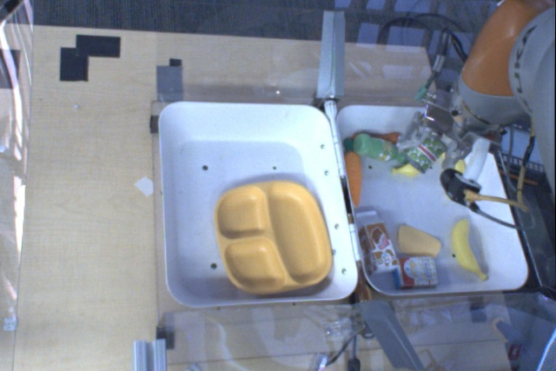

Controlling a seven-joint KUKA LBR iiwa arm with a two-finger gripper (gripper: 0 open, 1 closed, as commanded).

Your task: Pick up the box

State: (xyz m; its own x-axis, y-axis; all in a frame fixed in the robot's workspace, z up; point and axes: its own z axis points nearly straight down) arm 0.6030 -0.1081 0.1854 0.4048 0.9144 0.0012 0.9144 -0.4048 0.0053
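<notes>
Box (378, 246) lies at bin's near-left; fingers (440, 137) well apart, far side.

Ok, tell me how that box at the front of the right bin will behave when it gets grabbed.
The box looks like thin printed carton, so it is probably light and may dent under a hard squeeze. It lies flat, so it should slide rather than roll if nudged. It sits close to the bin wall and near the cheese wedge, so a push could jam it against either.
</notes>
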